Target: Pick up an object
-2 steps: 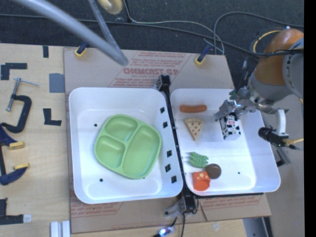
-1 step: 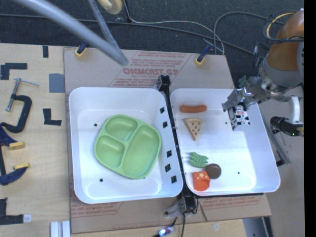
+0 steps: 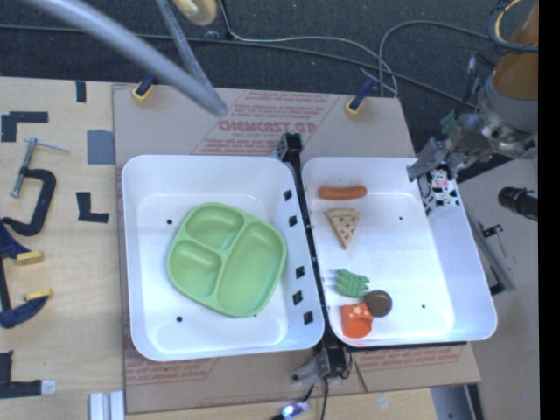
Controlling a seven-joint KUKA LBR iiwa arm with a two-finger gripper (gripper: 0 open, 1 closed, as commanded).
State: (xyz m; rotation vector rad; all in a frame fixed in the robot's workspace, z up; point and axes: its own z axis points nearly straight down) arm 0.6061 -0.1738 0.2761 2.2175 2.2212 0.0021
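Observation:
In the right bin (image 3: 455,261) lie a hot dog sausage (image 3: 341,192), a pizza slice (image 3: 344,227), a green leafy piece (image 3: 352,281), a brown round piece (image 3: 378,303) and a red piece (image 3: 356,321). My gripper (image 3: 440,187) hangs at the right bin's upper right rim, well to the right of the sausage, with nothing seen in it. The left bin (image 3: 144,234) holds a green divided plate (image 3: 227,258).
The grey arm with its orange band (image 3: 516,68) comes in from the upper right. Clamps (image 3: 31,201) and tools lie on the bench at the left. Cables run across the dark floor behind the bins. A black divider (image 3: 302,234) separates the two bins.

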